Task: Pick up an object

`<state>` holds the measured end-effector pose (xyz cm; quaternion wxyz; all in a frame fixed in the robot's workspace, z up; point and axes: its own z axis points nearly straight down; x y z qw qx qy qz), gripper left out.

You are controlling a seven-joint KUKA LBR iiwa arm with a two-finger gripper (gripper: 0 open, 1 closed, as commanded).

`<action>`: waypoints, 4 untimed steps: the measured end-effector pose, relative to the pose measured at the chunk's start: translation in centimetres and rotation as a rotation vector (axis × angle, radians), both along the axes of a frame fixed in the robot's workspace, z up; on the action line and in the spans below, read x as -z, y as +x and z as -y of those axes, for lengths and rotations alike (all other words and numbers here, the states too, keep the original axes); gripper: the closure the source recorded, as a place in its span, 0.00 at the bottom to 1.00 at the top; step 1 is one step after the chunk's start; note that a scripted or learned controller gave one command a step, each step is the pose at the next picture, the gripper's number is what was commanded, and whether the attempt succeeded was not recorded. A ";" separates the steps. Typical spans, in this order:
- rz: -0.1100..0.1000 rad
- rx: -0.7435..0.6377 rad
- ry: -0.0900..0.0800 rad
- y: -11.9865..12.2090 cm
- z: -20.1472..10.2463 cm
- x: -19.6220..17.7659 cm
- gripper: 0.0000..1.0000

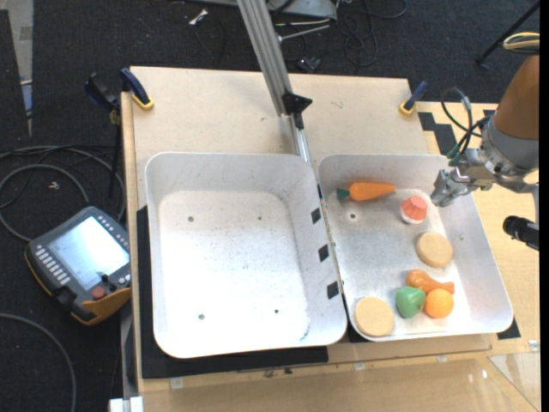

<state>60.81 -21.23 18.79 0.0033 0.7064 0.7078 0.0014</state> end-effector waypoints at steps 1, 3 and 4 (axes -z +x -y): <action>0.001 0.000 0.000 0.2 0.0 -4.8 1.00; -0.005 -0.007 0.005 1.9 -12.1 -6.0 1.00; -0.007 -0.006 0.005 2.6 -18.2 -4.8 1.00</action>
